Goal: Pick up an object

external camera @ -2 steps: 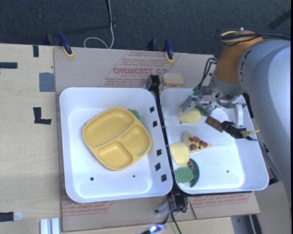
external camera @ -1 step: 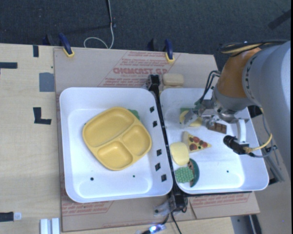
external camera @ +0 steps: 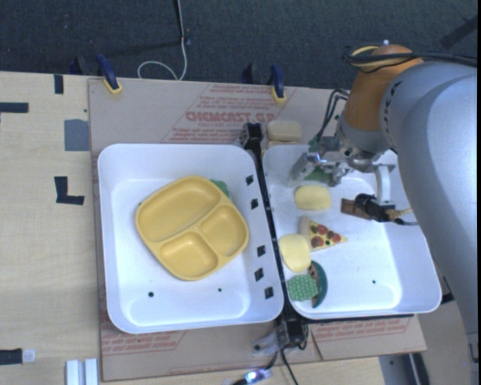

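Observation:
My gripper (external camera: 319, 167) hangs over the back of the right bin (external camera: 409, 279), at the end of the grey arm with the orange band. Just in front of it, very close or touching, lies a pale yellow rounded piece (external camera: 313, 196). A toy pizza slice (external camera: 325, 235) sits nearer the front, with a yellow rounded piece (external camera: 295, 253) at its left. By the bin's front left corner lies a green toy (external camera: 309, 284). I see nothing held in the gripper.
The left bin (external camera: 120, 215) holds a yellow divided plate (external camera: 192, 227), and a bit of something green (external camera: 219, 188) shows at the plate's back edge. A tan block (external camera: 284, 131) rests on the cardboard behind the right bin. The arm covers that bin's right side.

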Motion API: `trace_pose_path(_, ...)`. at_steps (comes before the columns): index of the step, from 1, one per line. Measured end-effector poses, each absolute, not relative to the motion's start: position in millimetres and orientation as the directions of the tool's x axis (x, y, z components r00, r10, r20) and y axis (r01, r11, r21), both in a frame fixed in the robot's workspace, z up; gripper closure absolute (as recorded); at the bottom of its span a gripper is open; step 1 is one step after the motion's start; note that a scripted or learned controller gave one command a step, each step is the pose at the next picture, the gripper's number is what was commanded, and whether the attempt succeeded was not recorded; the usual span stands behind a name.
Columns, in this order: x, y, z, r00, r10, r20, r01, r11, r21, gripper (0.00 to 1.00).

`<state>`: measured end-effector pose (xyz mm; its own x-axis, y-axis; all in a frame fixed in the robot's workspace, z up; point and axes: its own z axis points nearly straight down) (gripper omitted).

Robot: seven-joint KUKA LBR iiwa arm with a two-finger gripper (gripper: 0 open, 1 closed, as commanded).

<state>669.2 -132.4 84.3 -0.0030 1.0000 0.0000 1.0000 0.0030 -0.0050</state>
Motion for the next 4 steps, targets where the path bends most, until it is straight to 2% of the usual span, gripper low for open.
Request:
trace_pose_path(1, 599.3, -166, 87, 0.002, 1.0, -0.001, 1.0, -0.002, 0.002, 0.0)
trace_pose_path(2, 661.4, -128, 83, -0.009, 1.0, 0.001, 1.0, 0.009, -0.018, 0.0)
trace_pose_path(3, 610.3, -189, 86, 0.004, 1.0, -0.002, 1.0, -0.004, 0.002, 0.0)
trace_pose_path(4, 672.8, -161, 186, -0.006, 1.0, -0.003, 1.0, 0.006, 0.014, 0.0)
